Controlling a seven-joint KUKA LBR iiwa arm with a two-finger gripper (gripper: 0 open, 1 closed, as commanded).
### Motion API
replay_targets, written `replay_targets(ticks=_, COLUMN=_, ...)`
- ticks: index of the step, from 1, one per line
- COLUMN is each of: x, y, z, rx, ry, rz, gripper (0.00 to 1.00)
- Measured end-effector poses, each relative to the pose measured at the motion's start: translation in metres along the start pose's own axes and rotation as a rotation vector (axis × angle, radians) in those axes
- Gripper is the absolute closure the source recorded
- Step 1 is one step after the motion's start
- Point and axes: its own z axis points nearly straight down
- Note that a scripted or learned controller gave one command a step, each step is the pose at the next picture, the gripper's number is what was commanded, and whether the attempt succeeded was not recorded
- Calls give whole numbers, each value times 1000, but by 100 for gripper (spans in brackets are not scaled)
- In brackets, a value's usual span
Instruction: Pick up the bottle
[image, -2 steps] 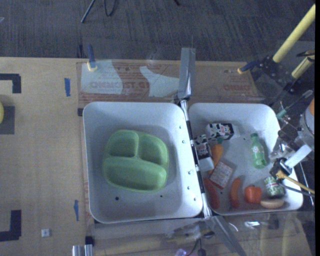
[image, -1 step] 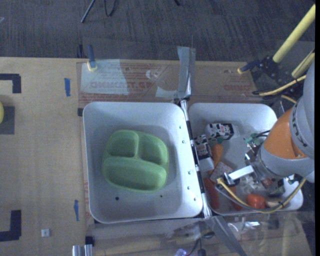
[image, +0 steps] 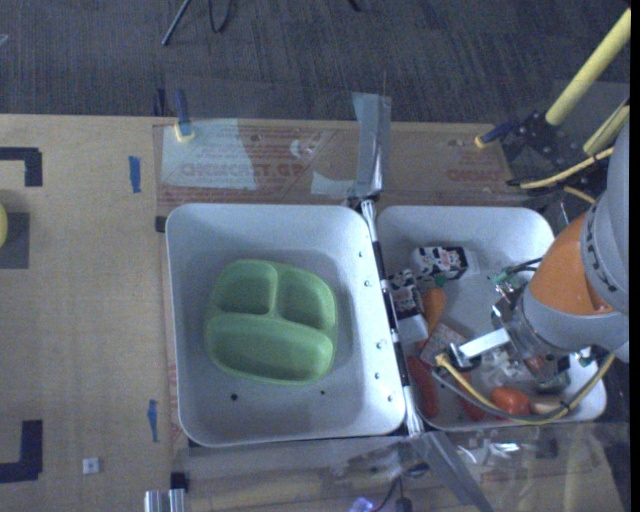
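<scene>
In the right bin (image: 470, 225), a small black-and-white cow-patterned container (image: 441, 262) lies near the far left corner; it looks like the bottle. A second patterned pack (image: 403, 294) lies beside the bin's left wall. My gripper (image: 515, 362) is low over the right half of this bin, under the grey wrist and orange band (image: 565, 280). It sits right of and nearer than the cow-patterned container, apart from it. The wrist body hides what lies under the gripper.
An orange carrot (image: 435, 303), red pieces (image: 421, 383) and a red tomato-like piece (image: 510, 401) crowd the right bin's near side. The left bin (image: 200, 240) holds a green divided plate (image: 272, 320). Yellow cables (image: 470, 385) loop below the wrist.
</scene>
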Motion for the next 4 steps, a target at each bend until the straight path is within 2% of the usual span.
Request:
replay_targets(ticks=1, x=-19, y=61, z=-64, rx=3, ry=-7, rz=206, gripper=100)
replay_targets(ticks=2, x=23, y=72, z=8, rx=7, ry=2, rz=200, gripper=100)
replay_targets(ticks=3, x=33, y=124, z=-83, rx=2, ry=-6, rz=162, gripper=100)
replay_targets(ticks=4, x=-24, y=78, z=8, rx=2, ry=-1, rz=113, gripper=100)
